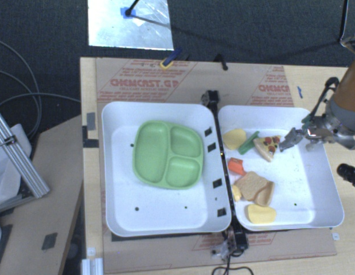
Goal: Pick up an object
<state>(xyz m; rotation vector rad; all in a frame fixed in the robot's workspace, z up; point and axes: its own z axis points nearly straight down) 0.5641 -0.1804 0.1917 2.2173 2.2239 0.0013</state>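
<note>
The right bin (315, 182) holds toy food along its left side: a yellow round piece (235, 137), a green stick (249, 143), a pizza slice (268, 146), an orange chunk (236, 165), toast slices (255, 187) and a yellow oval piece (261, 213). My gripper (299, 140) hangs over the right bin, just right of the pizza slice. Its fingers are open, with nothing between them. One fingertip (287, 140) is close to the pizza slice's right edge.
A green divided plate (168, 154) lies in the left bin (120, 211). A black divider with clips (220, 165) runs between the bins. The right half of the right bin is bare white floor. A shiny sheet (129, 16) lies beyond the bench.
</note>
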